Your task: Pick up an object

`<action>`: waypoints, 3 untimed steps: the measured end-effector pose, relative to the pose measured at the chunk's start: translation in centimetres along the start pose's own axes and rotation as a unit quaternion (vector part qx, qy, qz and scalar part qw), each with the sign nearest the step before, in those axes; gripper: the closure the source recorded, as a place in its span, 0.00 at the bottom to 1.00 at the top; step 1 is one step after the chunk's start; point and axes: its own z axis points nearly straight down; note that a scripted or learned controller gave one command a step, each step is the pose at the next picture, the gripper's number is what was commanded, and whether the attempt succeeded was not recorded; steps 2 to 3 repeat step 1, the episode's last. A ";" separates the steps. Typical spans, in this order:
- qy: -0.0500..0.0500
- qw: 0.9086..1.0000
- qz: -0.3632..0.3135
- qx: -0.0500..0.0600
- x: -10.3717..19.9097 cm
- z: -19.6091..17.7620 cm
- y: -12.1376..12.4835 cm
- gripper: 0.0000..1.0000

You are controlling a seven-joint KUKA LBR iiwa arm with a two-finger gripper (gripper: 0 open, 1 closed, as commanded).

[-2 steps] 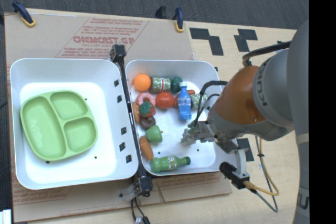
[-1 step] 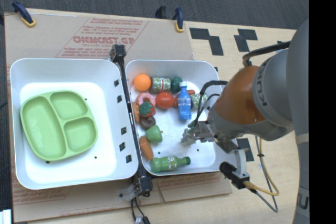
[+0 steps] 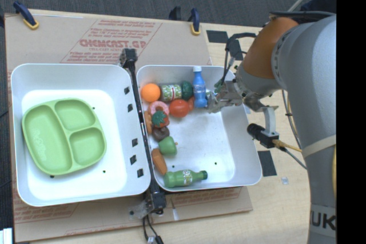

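a: where is the gripper [image 3: 215,101]?

b: low in the right bin [image 3: 243,171], just right of the blue bottle [image 3: 199,88].

a: is it holding it?

b: i can't tell. the red tomato [image 3: 179,108] sits just left of the bottle, the orange ball [image 3: 151,92] further left.

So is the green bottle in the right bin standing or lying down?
Lying down. The green bottle rests on its side along the near wall of the right bin, its cap pointing right, beside the carrot.
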 end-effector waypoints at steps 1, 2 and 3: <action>0.001 1.000 0.000 0.002 5.4 -0.6 -11.5 0.00; 0.001 1.000 0.000 0.002 5.4 -0.6 -11.5 0.00; 0.001 1.000 0.000 0.002 5.4 -0.6 -11.5 0.00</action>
